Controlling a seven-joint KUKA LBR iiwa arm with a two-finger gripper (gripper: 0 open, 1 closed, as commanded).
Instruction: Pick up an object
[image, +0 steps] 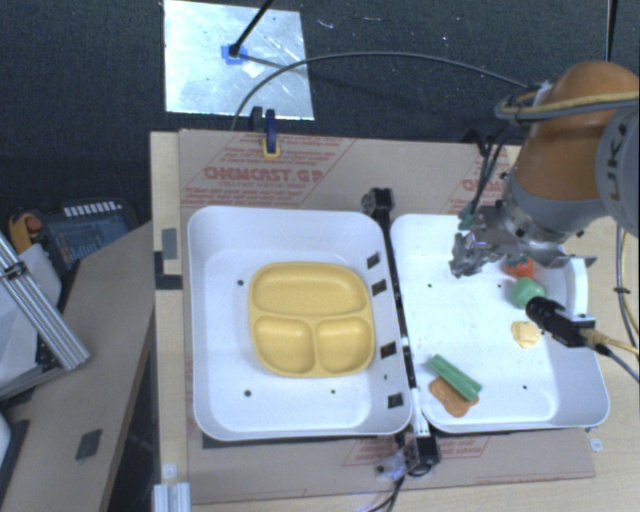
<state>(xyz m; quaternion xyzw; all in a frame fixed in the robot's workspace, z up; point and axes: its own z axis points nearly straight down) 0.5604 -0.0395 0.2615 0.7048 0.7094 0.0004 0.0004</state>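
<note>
Two white bins sitting side by side on bench: left bin is holding a yellow divided tray, w/ 3 compartments, lying flat near bin centre. Right bin is holding the small stuff. Arm is reaching in from the right, w/ the gripper hanging over the upper part of right bin, near its back wall. Tool state: can't tell whether it's spread or pressed together, too dark and small; nothing visibly pinched. Candidate objs: green stick lying near front-left of right bin, partly on an orange piece, touching it; green round obj and a red-orange bit just beside the wrist; small yellow lump near right wall. Step, judging: approach / pre-grasp, no pick made yet. Next move is prob calling for choosing a target, centring over it, then descending; green round obj is nearest, but crowded by the red-orange bit, so risking a bump or double grab.
</note>
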